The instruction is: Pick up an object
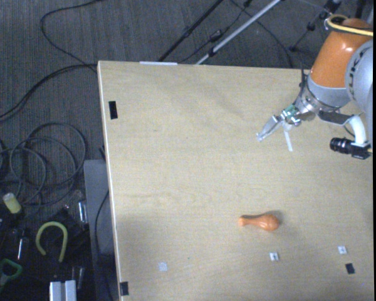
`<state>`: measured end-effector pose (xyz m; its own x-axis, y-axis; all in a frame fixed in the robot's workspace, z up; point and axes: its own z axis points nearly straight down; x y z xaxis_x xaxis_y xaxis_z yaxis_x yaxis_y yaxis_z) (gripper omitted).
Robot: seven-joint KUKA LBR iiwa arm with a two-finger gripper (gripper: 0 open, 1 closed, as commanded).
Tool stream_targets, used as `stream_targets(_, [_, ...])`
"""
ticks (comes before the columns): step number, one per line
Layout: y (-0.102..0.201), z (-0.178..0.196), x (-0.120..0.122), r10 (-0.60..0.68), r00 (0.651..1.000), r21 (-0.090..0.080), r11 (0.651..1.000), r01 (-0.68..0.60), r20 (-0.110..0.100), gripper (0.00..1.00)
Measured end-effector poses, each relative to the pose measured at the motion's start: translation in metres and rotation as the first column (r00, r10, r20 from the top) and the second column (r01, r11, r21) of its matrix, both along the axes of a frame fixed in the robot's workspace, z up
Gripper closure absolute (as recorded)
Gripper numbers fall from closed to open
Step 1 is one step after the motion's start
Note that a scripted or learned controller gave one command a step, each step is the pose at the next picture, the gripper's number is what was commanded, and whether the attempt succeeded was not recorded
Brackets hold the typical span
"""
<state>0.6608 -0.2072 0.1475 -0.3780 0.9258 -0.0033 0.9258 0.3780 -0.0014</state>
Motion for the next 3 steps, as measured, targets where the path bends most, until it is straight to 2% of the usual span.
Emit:
stream_targets(1, [0.000,0.000,0.000,0.000,1.000,0.000,1.000,0.000,0.000,0.00])
stream_targets(2, [-0.016,-0.063,0.008,0.220,0.976,0.001,0.976,-0.220,0.000,0.00])
stream_targets(3, [-0.015,-0.053,0.009,0.220,0.976,-0.001,0.976,-0.220,0.003,1.00])
